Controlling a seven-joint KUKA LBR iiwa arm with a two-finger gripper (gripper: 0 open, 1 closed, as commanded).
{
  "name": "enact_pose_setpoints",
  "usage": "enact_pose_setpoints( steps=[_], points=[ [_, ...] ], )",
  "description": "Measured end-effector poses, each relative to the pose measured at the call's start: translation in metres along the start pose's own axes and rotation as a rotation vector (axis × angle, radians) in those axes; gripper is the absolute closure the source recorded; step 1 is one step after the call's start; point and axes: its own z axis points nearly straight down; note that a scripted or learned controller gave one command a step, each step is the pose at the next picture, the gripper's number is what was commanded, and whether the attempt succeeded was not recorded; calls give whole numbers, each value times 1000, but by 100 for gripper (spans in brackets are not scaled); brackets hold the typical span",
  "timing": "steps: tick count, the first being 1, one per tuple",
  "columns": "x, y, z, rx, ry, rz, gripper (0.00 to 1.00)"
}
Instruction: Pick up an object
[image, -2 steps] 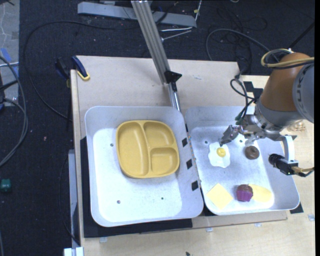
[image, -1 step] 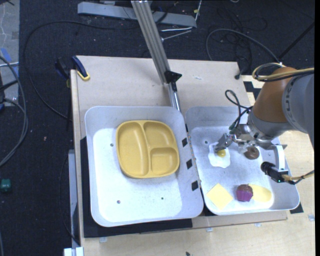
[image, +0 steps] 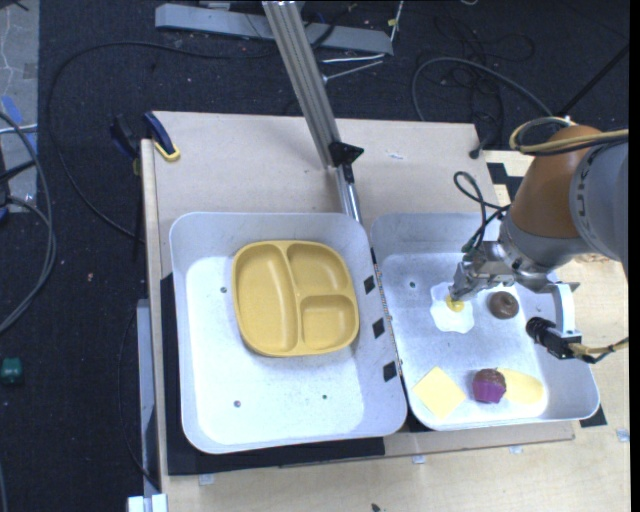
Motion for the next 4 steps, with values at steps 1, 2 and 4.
enact_pose_setpoints(
  steps=[1, 2, 4],
  points=[
    [10, 1, -56, 2, 1, -5, 100],
    [8, 2, -119, 2, 0, -4, 100],
    [71, 4, -156, 7, 2, -10, 100]
  ],
)
